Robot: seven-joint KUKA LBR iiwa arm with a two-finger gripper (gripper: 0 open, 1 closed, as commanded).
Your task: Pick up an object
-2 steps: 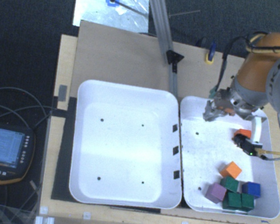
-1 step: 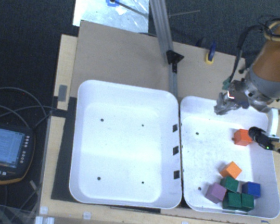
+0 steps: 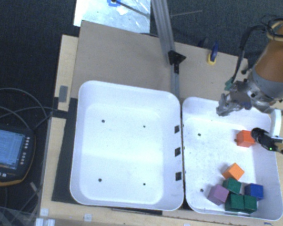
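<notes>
A teach pendant (image 3: pixel 0 155) lies at the lower left of the frame. The left bin (image 3: pixel 88 96) fills the centre. In the right bin (image 3: pixel 191 200), a purple block (image 3: pixel 218 194), green blocks (image 3: pixel 237 197), an orange block (image 3: pixel 235 171) and a blue block (image 3: pixel 255 191) cluster lower right; a red-orange block (image 3: pixel 244 138) sits alone. The gripper (image 3: pixel 225 108) hangs at upper right over the bin's far edge, holding nothing visible.

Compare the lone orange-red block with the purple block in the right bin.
The orange-red block sits alone near the bin's far side; the purple block sits near the front, against the cluster. The orange-red block is nearer the claw than the purple one. Both are small cubes in the right bin.
</notes>
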